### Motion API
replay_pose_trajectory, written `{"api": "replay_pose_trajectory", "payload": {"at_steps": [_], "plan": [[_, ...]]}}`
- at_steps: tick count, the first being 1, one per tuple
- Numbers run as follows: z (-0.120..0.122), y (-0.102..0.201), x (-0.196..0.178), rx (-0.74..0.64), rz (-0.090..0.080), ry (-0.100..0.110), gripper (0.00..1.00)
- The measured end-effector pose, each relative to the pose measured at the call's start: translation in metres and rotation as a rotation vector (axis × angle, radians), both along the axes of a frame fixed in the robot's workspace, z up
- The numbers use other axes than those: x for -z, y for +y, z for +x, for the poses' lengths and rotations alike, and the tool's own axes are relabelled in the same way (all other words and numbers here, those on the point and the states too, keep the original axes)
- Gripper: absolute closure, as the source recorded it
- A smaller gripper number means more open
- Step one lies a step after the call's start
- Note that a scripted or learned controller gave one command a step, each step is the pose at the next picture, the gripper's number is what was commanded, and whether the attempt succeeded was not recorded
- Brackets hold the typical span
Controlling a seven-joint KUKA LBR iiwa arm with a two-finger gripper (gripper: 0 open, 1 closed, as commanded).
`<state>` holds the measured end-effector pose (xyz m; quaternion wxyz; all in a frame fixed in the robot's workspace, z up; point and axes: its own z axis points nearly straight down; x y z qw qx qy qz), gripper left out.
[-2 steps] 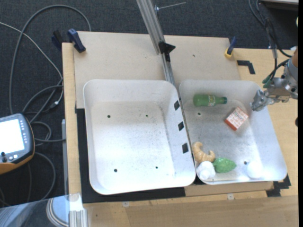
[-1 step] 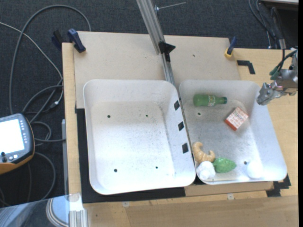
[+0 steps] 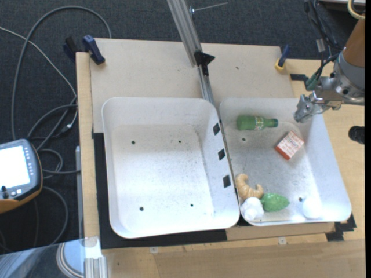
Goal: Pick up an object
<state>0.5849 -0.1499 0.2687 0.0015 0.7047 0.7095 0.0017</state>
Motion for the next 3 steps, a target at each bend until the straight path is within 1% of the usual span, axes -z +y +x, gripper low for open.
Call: {"api": "replay_pose_trajectory", "payload": {"at_steps": [1,2,3], "plan": [[0.008,0.051,-0.004,0.000,0.001,0.000,1.00],[0.018,0.099,0.013,0.001,0.002,0.008,1.00],[0.023,0.151,0.009,0.000,0.002,0.003,1.00]]}}
